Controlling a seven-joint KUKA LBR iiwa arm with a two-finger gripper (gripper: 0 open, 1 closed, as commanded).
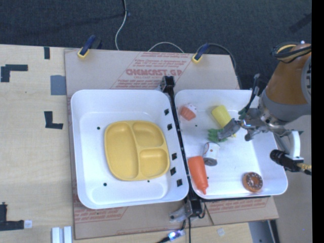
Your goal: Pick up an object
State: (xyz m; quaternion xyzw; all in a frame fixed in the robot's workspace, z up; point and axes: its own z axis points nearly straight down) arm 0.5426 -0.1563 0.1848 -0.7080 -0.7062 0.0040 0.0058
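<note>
Reaching in from the right, the grey arm with its orange band hangs over the right bin, its gripper low beside a small green object. Whether the gripper is spread or closed cannot be told from this slanted look, nor whether it has hold of anything. Just above the gripper lies a yellow cylinder, and further left, near the divider, a small pink and white piece. Below the green object sits a white and grey item, with an orange carrot-shaped toy beside it along the bin's left wall. A round brown doughnut rests in the lower right corner. The left bin carries a yellow divided plate. Both bins stand on a cardboard sheet on the surface.
</note>
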